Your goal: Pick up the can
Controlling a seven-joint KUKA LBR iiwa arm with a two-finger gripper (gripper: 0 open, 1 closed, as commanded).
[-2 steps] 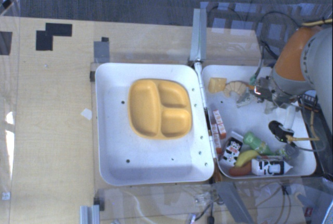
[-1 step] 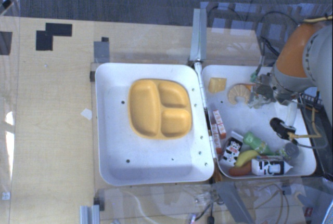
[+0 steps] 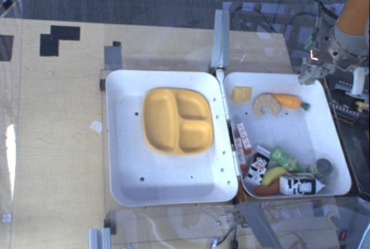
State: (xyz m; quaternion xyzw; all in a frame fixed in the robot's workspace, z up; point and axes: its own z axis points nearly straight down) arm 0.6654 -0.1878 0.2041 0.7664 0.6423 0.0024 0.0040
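Note:
The can is small, grey and round-topped. It stands near the front right corner of the right bin, beside a cow-print carton. My gripper hangs over the bin's back right corner below the arm's orange band. It is well away from the can, with nothing visibly held.
Near the can in the right bin lie a green bottle, a banana, a sausage, a milk carton and a red box. Cheese, a croissant and a carrot lie at the back. The left bin holds a yellow divided tray.

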